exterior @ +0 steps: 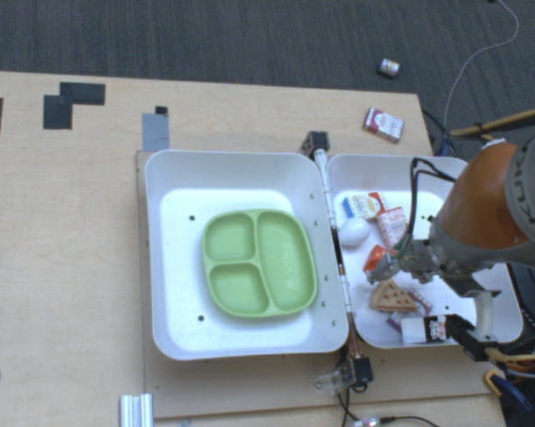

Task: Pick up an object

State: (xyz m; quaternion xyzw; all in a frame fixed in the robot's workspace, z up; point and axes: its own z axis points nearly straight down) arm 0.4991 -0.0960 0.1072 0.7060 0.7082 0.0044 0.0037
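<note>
Small orange-red toy (376,259) – shiny, chunky – lies in the right bin (507,323), touching the gripper (397,263). Can't tell if it's held or jaws are shut. Nearby: white egg (353,231), cracker wedge (396,297). Green plate (259,263) in left bin (174,265).

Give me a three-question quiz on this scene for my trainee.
1. True or false: the green tray lies in the left bin.
2. Which bin is the claw over? A left, B right.
3. Fill in: the white egg in the right bin lies beside the divider, just below a ____ and white packet.

Key: 1 true; 2 B; 3 blue.
</note>
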